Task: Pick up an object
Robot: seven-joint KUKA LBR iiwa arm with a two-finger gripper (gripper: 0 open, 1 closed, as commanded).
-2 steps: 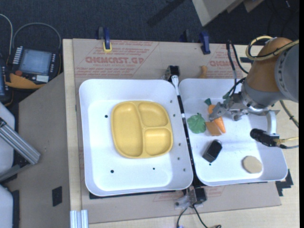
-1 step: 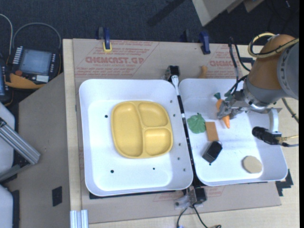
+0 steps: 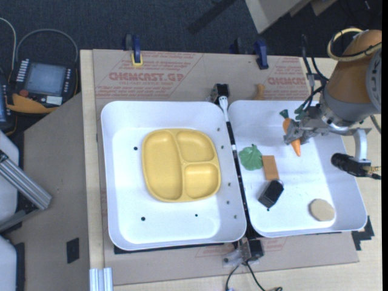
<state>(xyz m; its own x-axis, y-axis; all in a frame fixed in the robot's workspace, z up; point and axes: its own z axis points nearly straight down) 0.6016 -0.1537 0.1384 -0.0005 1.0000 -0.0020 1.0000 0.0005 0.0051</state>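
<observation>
At the frame's right, a small carrot (image 3: 293, 137) is seen pinched between the gripper (image 3: 298, 133) fingers, long axis pointing down, above the right bin (image 3: 339, 190)

A robotics lab: a clamped cardboard-topped desk (image 3: 182, 65) with white bins (image 3: 121, 180), a teach pendant (image 3: 43, 80) and loose cables (image 3: 242, 277).

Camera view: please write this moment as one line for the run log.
claw: over right bin, at carrot | hold: unclear | left bin: yellow tray
</observation>
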